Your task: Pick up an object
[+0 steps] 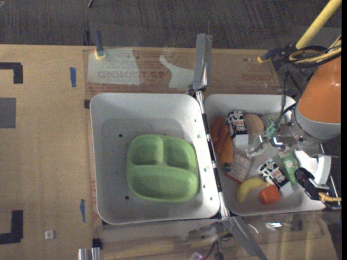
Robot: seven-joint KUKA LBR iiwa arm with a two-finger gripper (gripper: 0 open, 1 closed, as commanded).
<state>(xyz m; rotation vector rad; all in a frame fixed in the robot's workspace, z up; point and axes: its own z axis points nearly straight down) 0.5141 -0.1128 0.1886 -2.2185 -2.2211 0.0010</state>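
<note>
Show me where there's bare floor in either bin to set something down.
Left bin: bare floor along its back and left walls, around the green divided plate. Right bin is crowded: carrot, banana, cartons and the arm cover most of it.

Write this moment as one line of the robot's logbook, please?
arm: over right bin | gripper: low among items, grasp unclear | nearby: banana, carrot | left bin: green divided plate

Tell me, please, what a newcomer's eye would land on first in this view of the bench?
Probably the green divided plate, lying alone in the left bin. Next comes the right bin, crowded with small items: a banana near its front edge, carrots along its left wall, and small cartons. The arm's orange band looms over that bin's right side.
</note>
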